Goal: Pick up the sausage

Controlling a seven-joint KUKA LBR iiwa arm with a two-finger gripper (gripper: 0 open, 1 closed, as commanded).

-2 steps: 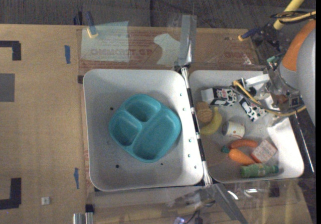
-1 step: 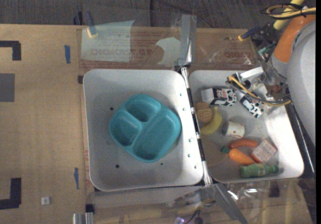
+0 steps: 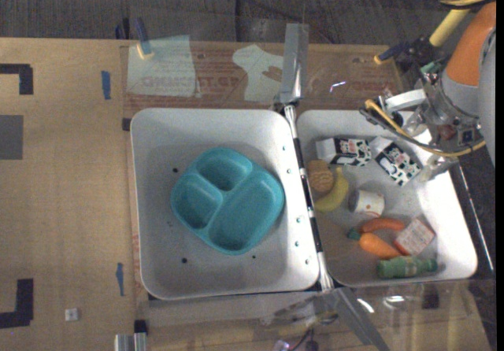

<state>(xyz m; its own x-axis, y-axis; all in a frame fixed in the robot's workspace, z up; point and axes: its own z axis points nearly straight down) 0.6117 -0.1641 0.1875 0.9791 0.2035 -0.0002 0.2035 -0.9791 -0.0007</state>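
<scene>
From the overhead camera, two white bins are sitting side by side on the bench; the left bin [image 3: 150, 145] is holding a teal divided tray [image 3: 228, 200] near its middle, with bare white floor lying all around the tray out to the rim. The right bin [image 3: 465, 251] is crowded; a cookie [image 3: 320, 175] and a yellow banana piece [image 3: 337, 193] are lying against its left wall, two black-and-white cartons [image 3: 346, 149] [image 3: 399, 162] are lying toward its far side, and a small white cup [image 3: 367, 202] is lying in the middle. The sausage [image 3: 383, 225], reddish-orange, is lying toward the near side of this bin, just beside an orange carrot [image 3: 378, 245]; a pink packet [image 3: 415, 236] is sitting just to its right, and a green bottle [image 3: 405, 266] is lying along the near wall. Open room around the sausage is lying mainly on its far side, between it and the cartons.

The arm is reaching in at the far right corner of the right bin; the gripper [image 3: 421, 123] is hanging over the bin's far right rim, near the right-hand carton and well apart from the sausage; whether it is wide or narrow I cannot tell, as cables are cluttering it; nothing is visibly held.
</scene>
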